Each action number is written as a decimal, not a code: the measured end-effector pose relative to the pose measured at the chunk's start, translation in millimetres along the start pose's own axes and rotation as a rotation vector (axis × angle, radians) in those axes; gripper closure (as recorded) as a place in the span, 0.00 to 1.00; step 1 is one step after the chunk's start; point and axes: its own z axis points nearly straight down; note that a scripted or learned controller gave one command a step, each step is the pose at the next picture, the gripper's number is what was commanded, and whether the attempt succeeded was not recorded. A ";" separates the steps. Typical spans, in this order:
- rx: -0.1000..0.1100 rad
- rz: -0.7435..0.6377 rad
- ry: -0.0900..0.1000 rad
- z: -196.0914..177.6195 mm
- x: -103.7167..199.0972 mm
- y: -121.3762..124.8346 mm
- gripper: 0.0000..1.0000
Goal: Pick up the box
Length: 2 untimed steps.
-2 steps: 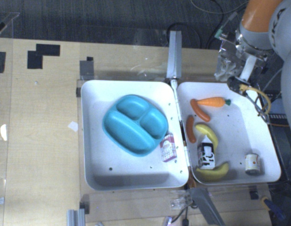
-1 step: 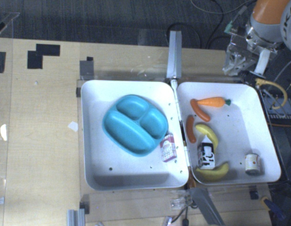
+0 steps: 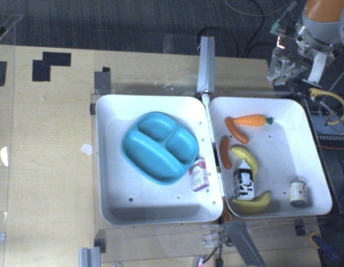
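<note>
Pink-labelled box in left bin beside blue tray, claw above right bin's corner, grip state unclear.

The arm carries a broad orange band above a pale grey, rounded wrist; below it sits a silver-grey metal gripper of blocky parts; thin cables run along its side; a small red light glows near the wrist.

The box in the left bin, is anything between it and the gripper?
Nothing sits on the box. The gripper is beyond the right bin's far corner, so the divider and the carrot and sausages lie between.
</note>
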 end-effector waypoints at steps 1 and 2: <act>0.000 0.003 0.000 -22.3 -6.3 3.9 1.00; -0.001 -0.017 0.000 -11.1 -5.7 3.7 1.00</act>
